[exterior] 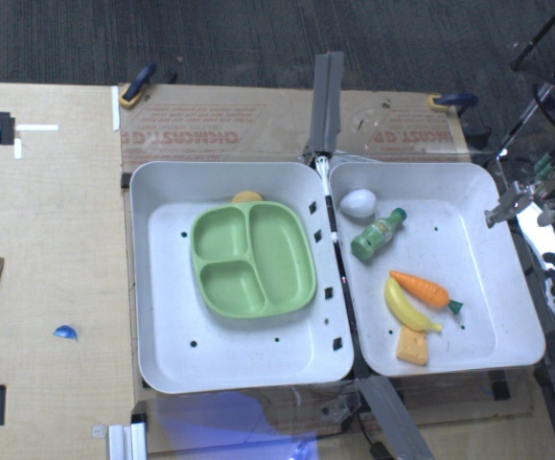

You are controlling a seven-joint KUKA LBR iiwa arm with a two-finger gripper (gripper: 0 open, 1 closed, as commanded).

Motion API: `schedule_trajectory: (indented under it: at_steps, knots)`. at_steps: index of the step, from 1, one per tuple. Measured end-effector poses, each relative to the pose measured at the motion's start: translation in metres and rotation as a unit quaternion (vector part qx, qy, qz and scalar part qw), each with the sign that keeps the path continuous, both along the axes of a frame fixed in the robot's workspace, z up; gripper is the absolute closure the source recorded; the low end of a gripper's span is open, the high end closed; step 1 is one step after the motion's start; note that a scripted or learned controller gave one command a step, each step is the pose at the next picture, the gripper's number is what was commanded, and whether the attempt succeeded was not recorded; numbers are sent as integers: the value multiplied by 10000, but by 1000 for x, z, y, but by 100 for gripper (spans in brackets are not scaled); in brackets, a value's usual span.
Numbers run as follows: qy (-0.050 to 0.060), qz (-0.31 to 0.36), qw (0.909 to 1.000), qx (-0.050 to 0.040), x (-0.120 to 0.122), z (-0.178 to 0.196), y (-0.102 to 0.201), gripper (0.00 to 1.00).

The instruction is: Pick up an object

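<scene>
Two white bins sit side by side before you. In the left bin (135, 257) a green divided plate (254, 257) lies near the middle, and a small yellow thing (247, 197) peeks out at its far edge.

In the right bin (507, 353) you have five pieces. A white egg (358, 202) is near the far left corner, and a green bottle (377, 235) lies tilted just beside it. Nearer the front edge a carrot (421, 289) touches a banana (406, 307), with an orange wedge (412, 346) just in front of the banana.

What looks like the gripper (521, 204) hangs at the right rim of the right bin, toward its far right corner. You cannot tell whether it is wide or narrow, and nothing shows in its grasp. Every piece lies to its left, apart from it; the carrot and bottle are nearest.
</scene>
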State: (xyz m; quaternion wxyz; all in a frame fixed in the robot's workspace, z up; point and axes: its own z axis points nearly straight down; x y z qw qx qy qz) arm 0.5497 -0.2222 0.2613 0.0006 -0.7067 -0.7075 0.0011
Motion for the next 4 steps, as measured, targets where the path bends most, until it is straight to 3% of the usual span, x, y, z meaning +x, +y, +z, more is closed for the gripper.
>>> schedule_trajectory:
  at_steps: [1, 2, 3, 4]
  knots:
    - [3, 24, 10000, 5, -2, -155, 27, 0]
    - [6, -823, 9966, 7, -68, -171, 79, 0]
    - [9, -1476, 9890, 5, -73, -171, 116, 0]
    - [14, -1500, 9887, 4, -73, -163, 114, 100]
